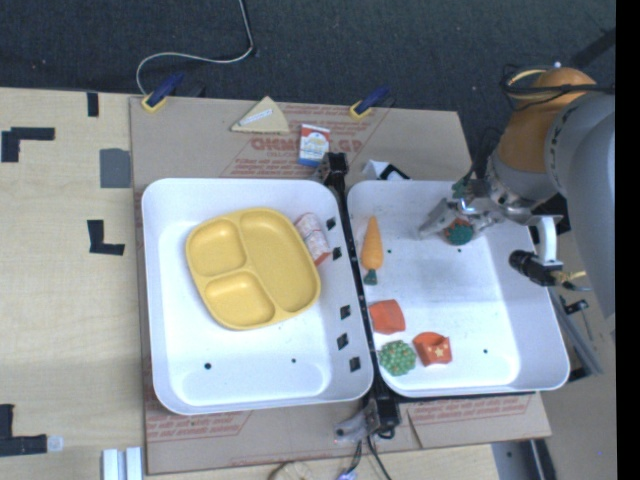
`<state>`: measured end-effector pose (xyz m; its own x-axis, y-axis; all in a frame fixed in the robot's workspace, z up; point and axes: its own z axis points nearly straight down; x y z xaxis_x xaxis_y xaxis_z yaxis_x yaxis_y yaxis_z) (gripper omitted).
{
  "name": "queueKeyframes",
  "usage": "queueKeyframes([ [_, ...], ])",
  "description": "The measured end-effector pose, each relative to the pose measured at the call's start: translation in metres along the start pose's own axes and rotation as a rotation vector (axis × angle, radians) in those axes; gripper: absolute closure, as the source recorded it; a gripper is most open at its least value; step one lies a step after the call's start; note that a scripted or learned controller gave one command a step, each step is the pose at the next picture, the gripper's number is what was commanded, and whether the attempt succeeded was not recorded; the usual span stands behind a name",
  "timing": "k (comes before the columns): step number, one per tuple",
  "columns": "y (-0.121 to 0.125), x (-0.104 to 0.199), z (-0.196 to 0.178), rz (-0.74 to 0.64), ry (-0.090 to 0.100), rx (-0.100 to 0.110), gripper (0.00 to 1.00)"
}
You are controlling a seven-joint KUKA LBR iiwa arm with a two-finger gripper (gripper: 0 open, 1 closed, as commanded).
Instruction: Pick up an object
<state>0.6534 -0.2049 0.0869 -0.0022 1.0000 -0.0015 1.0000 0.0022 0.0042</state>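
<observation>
Holding a small green, roundish object (460, 234) pinched in the gripper (461, 224), right of centre in the frame, over the right bin (520, 363); long axis unclear. Lying in that bin: carrot (372, 243) pointing up-frame, orange piece (387, 316), broccoli (397, 357), red pepper (433, 348). Sitting in the left bin (170, 368): yellow divided plate (251, 266), wrapped item (314, 236).
</observation>
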Motion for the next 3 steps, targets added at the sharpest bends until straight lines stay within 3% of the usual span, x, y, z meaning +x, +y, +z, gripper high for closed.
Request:
queueKeyframes([
  [1, 0.0, -0.001, -0.01, -0.001, -0.003, -0.001, 1.0],
  [2, 0.015, 0.057, -0.039, 0.0, 0.002, 0.005, 1.0],
  [3, -0.019, 0.141, -0.098, -0.001, 0.003, 0.005, 1.0],
])
